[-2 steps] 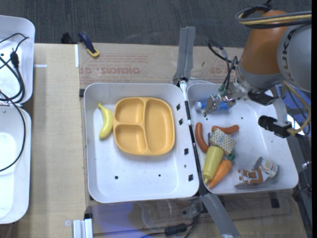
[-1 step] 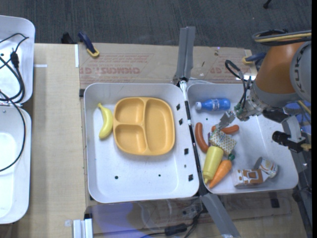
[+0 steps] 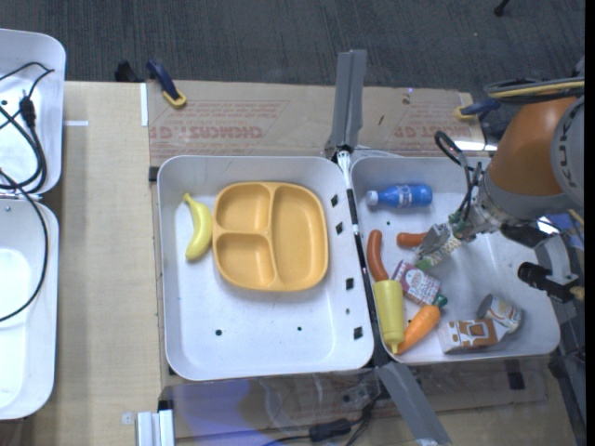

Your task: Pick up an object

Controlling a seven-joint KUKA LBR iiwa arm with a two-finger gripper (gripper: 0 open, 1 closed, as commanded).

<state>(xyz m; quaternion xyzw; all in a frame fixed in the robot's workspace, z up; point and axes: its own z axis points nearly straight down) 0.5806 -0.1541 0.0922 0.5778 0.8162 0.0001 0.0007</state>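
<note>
White right bin: my hand low beside small orange piece; grip state unclear; nothing lifted yet.

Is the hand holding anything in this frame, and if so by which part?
It cannot be told. The hand is low in the right bin, beside a small orange sausage and above a pink packet, but no item is clearly between its fingertips.

The arm is running off the right edge. The gripper is covering part of a small orange item, too small to identify.
</note>
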